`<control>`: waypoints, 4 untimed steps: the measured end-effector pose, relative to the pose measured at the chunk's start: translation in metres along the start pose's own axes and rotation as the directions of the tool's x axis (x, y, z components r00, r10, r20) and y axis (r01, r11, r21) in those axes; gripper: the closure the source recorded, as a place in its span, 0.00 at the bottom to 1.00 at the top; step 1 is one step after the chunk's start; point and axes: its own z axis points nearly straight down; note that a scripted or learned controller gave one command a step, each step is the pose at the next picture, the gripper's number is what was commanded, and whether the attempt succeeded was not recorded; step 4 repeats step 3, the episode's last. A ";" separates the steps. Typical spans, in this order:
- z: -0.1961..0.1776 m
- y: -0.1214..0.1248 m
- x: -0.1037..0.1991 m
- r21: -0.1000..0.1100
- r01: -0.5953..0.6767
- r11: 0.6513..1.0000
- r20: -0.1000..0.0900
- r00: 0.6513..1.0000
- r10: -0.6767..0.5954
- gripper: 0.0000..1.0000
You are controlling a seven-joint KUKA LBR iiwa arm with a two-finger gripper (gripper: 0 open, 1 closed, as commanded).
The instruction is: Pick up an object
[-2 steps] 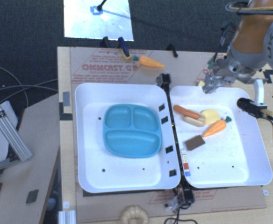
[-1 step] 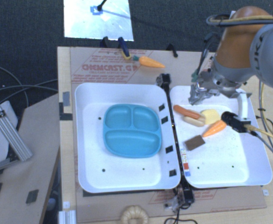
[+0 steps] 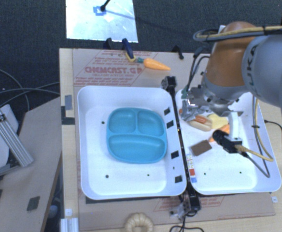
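White bin (image 3: 228,178) beneath the claw (image 3: 193,109): a pale, bun-shaped toy (image 3: 201,123) with an orange streak lies just beside the claw. How far the claw is open cannot be told.

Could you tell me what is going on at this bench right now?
The grey arm reaches into the right bin, with its gripper low over a small cluster of toy food pieces near the divider. Nothing is visibly held. A brown flat piece lies nearby in the same bin. The left bin holds a blue divided plate, and a toy carrot lies on the board behind the bins.
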 end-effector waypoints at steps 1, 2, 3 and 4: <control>-0.002 -0.002 -0.001 -0.003 -0.006 1.000 0.001 1.000 0.006 1.00; -0.007 0.004 -0.001 -0.005 -0.004 1.000 0.001 1.000 0.004 1.00; -0.020 -0.002 0.008 -0.005 -0.002 1.000 0.000 1.000 0.002 1.00; -0.020 -0.002 0.008 -0.005 -0.002 1.000 0.000 1.000 0.002 1.00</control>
